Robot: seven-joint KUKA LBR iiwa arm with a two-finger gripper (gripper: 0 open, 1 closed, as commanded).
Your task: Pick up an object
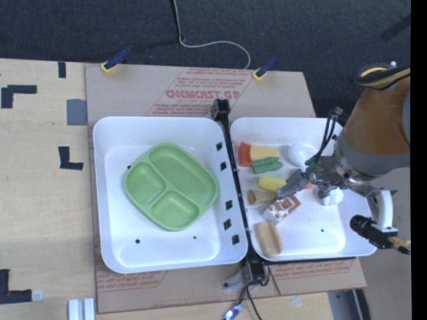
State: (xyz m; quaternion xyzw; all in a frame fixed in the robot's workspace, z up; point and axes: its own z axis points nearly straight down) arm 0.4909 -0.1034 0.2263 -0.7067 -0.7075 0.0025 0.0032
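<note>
The right bin (333,245) holds several small toy foods: an orange piece (244,154), a green piece (265,165), a yellow piece (271,183), a white-and-orange carton (281,209), a tan bread-like piece (268,238) and a white round piece (296,154). My gripper (293,184) reaches in from the right, low over the bin's middle, just right of the yellow piece and above the carton. Nothing shows between its fingers.
The left bin (110,179) holds a green divided plate (171,186). A black divider (229,172) runs between the bins. Both bins sit on a cardboard sheet (193,89) with clamps at its far corners. The arm's body (377,139) looms over the right bin's right side.
</note>
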